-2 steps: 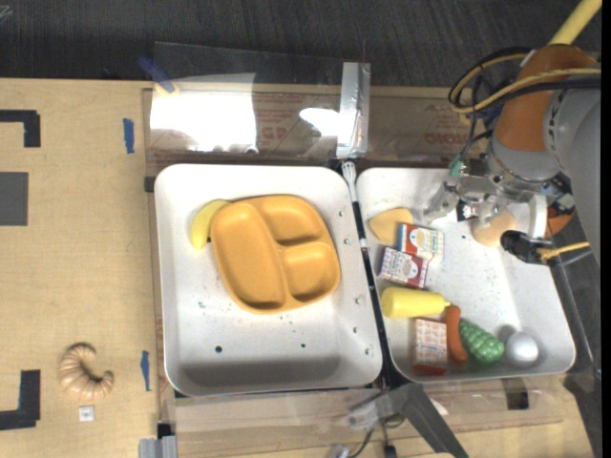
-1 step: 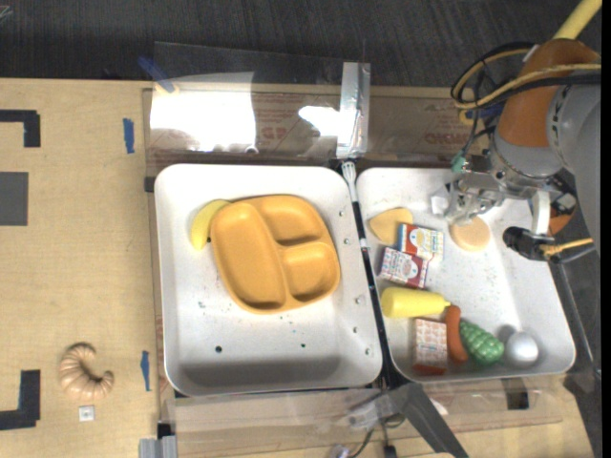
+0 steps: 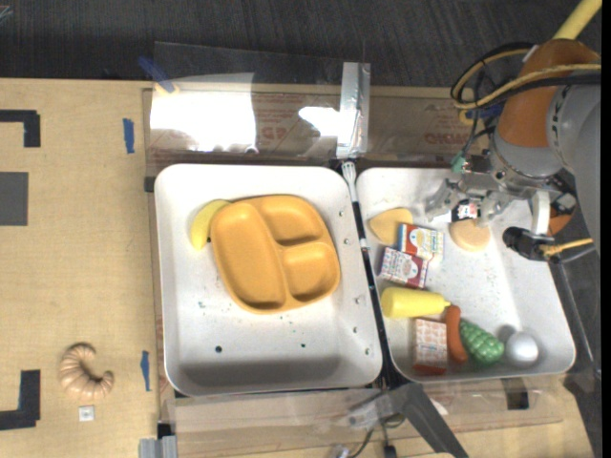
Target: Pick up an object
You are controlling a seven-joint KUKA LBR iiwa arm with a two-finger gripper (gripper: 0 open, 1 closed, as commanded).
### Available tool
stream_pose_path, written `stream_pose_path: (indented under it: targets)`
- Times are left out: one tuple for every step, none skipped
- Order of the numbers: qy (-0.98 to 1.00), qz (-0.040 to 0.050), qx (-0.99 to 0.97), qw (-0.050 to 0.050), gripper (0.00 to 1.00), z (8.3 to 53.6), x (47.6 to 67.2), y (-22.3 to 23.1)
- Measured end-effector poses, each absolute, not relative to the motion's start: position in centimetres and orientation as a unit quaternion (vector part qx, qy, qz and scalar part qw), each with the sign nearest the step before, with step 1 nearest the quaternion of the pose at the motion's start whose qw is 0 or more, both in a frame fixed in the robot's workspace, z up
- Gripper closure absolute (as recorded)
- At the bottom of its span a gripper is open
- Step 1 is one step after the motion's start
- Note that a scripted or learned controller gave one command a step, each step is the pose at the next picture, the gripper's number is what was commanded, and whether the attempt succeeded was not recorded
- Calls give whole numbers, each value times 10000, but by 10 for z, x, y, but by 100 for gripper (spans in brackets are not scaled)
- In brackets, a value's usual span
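Observation:
My gripper [image 3: 467,204] hangs over the back of the right bin [image 3: 535,299], its fingers spread open with nothing between them. Just below it lies a round peach-coloured disc [image 3: 471,238]. To its left are a tan bread piece [image 3: 389,225] and two small red-and-white cartons [image 3: 421,240] [image 3: 403,268]. Nearer the front lie a yellow piece [image 3: 412,302], a red box [image 3: 430,343], an orange stick [image 3: 455,330], a green piece [image 3: 481,343] and a silver ball [image 3: 521,349].
The left bin [image 3: 181,284] holds an orange divided plate [image 3: 272,251] with a banana [image 3: 201,222] at its left edge. A toy croissant [image 3: 86,371] lies on the bench at the front left. The arm [image 3: 539,113] and its cables crowd the right bin's back right corner.

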State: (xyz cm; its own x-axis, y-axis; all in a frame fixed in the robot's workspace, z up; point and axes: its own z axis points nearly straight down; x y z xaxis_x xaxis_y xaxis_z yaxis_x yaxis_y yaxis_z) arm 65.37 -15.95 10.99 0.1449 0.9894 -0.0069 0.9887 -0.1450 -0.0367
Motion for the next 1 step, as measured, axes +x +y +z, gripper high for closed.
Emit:
stream_pose_path:
  targets:
    - [-5433,-41,-8395,-28,0,96,648,-167]
